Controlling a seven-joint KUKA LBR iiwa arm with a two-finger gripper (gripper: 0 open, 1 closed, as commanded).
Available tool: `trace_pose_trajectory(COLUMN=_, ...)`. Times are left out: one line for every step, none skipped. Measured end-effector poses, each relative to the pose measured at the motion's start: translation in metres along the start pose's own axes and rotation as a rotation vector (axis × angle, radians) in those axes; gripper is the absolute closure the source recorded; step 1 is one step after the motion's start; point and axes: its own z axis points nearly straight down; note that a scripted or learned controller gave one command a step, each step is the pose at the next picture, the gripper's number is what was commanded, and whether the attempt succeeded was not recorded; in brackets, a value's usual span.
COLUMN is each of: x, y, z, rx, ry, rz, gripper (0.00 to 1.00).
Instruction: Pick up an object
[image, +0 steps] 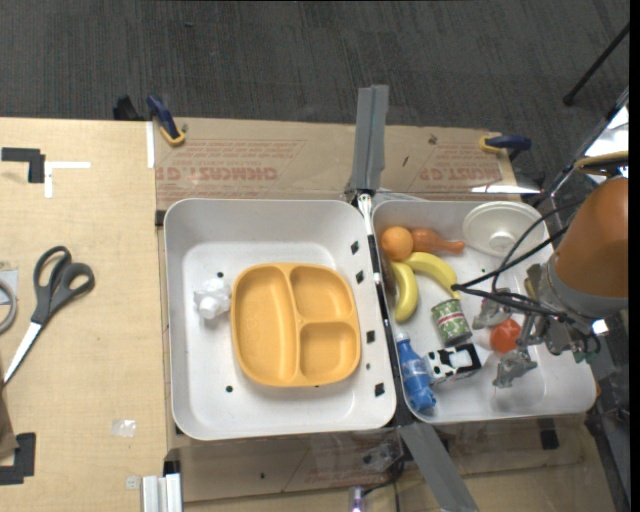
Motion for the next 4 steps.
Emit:
trace_pose_trajectory(x=0.0, y=0.063, z=0.025, rx=-0.003, ry=0.004, rz=-0.023, gripper=0.0)
trace_pose_trajectory(x=-0.064, y=0.048, z=0.023, rx=-0.001, ry=0.002, rz=-0.001, gripper=0.0)
trace_pose_trajectory(x=-0.115, y=0.055, z=0.022, rx=0.002, ry=-0.003, rz=0.212, gripper=0.0)
trace_pose_trajectory(x=-0.141, y=0.049, z=0.029, rx=-0.007, ry=0.072, rz=0.322, gripper=0.0)
